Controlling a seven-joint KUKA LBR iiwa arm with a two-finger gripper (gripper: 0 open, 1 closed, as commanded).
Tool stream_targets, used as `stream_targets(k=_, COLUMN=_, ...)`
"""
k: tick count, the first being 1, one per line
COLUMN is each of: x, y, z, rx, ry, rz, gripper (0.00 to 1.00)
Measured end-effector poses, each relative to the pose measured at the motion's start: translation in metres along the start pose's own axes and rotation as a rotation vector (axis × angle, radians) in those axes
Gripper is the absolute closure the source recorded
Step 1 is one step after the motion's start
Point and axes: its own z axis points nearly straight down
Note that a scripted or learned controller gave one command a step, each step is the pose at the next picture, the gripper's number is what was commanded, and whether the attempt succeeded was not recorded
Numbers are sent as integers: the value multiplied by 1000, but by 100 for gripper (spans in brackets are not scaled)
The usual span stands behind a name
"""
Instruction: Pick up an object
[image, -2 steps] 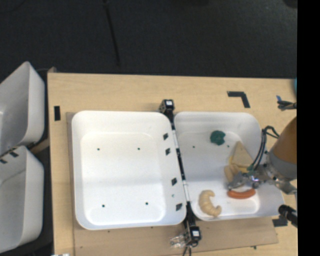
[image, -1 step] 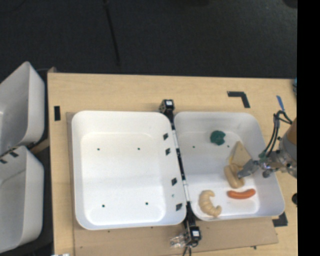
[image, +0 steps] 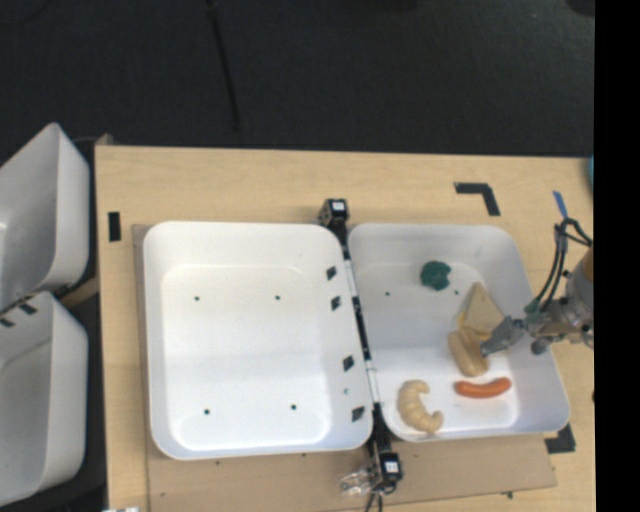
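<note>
The right bin (image: 520, 262) holds a small green lump (image: 435, 274) near its back. A tan wedge (image: 480, 308) leans over a tan block (image: 466, 354). A red sausage (image: 483, 388) and a pale croissant (image: 419, 407) lie near the front wall. My gripper (image: 503, 338) reaches in from the right edge, low over the bin. Its tip sits just right of the tan block and above the sausage. Nothing can be seen held in it.
The left bin (image: 152, 330) lies beside the right one, joined by a hinge strip with black clips (image: 352, 330). White casings (image: 35, 300) stand off the bench's left edge. Cables (image: 556, 260) hang by the arm at the right.
</note>
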Motion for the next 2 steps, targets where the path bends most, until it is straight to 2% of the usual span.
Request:
stream_targets(k=1, x=0, y=0, z=-24, rx=0, ry=0, rz=-1, gripper=0)
stream_targets(k=2, x=68, y=0, z=43, rx=6, ry=4, rz=-2, gripper=0)
